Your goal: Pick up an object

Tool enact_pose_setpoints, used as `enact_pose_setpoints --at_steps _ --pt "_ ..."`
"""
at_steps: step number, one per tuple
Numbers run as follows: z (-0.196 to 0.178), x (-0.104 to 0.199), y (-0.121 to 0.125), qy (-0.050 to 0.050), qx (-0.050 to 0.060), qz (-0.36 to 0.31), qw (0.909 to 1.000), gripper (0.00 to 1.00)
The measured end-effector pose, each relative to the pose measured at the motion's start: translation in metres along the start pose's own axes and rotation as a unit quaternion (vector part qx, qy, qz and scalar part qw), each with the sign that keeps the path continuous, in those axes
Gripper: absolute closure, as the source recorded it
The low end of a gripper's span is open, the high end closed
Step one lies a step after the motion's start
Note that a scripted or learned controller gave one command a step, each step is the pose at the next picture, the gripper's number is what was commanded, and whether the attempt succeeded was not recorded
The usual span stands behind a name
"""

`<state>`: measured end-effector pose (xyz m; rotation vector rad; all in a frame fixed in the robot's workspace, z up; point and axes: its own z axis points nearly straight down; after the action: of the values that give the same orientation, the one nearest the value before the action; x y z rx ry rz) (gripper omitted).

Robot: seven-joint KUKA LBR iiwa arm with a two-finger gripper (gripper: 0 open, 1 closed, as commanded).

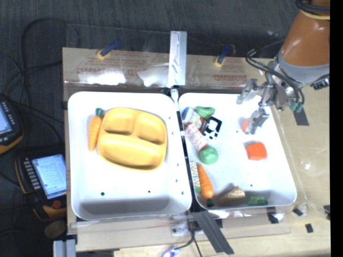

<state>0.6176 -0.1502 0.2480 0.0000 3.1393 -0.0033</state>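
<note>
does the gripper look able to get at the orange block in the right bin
Probably yes. The orange block lies alone on bare bin floor in the right bin, with nothing touching it, and the gripper hovers close above and beside it with no item between them.

Bench [316, 165] bearing two white bins [128, 194]

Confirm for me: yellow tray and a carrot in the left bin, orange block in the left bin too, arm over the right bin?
One slip: the orange block lies in the right bin, not the left bin. The camera view shows it. The yellow tray and carrot are in the left bin, and the arm is over the right.
</note>
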Motion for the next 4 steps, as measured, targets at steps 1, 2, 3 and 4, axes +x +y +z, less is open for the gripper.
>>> enact_pose_setpoints --at_steps 1,2,3,4 --pt "0.137 0.058 -0.035 0.001 0.0 -0.013 0.9999 0.0" --pt "0.157 0.122 -0.074 -0.007 0.002 -0.051 0.9986 0.0" --pt "0.158 0.025 -0.036 -0.006 0.0 -0.042 0.9991 0.0" --pt "0.158 0.069 -0.074 -0.005 0.002 -0.039 0.9992 0.0"
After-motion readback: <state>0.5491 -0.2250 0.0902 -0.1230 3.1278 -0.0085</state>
